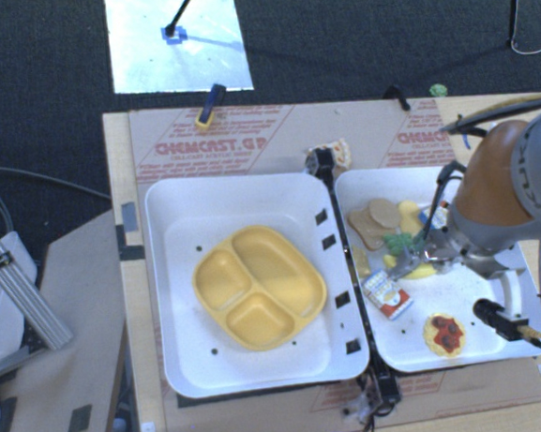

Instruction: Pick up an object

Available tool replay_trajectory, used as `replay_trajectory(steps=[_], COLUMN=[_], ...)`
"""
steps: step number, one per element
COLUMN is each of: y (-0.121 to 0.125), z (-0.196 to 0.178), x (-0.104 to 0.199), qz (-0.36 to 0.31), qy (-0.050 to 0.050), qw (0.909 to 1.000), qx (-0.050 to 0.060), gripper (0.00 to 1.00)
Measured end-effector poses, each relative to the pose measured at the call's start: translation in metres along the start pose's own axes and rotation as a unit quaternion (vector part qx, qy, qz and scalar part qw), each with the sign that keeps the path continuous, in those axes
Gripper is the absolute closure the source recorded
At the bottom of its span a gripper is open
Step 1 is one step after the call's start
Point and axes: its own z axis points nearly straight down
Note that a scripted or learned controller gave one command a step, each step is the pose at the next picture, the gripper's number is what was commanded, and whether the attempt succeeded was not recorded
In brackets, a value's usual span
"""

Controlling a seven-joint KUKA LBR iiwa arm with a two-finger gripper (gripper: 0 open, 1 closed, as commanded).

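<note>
The right bin (pixel 465 289) holds several small items. Tan flat pieces (pixel 374 220) and a yellow piece (pixel 409 213) lie at its back. A green item (pixel 397 243) sits in front of them, and a white and red carton (pixel 386 293) and a round red and yellow toy (pixel 445 333) lie nearer the front. My gripper (pixel 405 264) is low inside this bin, just in front of the green item and above the carton. A yellow item (pixel 425 269) shows right beside it. The grey and orange arm (pixel 494 191) covers the bin's right part.
The left bin (pixel 176 266) holds a yellow divided plate (pixel 258 285). A black divider with clips (pixel 342 251) runs between the bins. A blue and yellow tool (pixel 209 106) lies on the board behind them. A black part (pixel 501 320) juts over the right bin's front right corner.
</note>
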Motion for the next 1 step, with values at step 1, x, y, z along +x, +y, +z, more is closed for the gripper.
replay_trajectory(steps=[1], y=[-0.0607], z=[0.0007], x=[0.0371], qz=[0.005], qy=[0.002], qw=[1.0], qx=[0.005], gripper=[0.0])
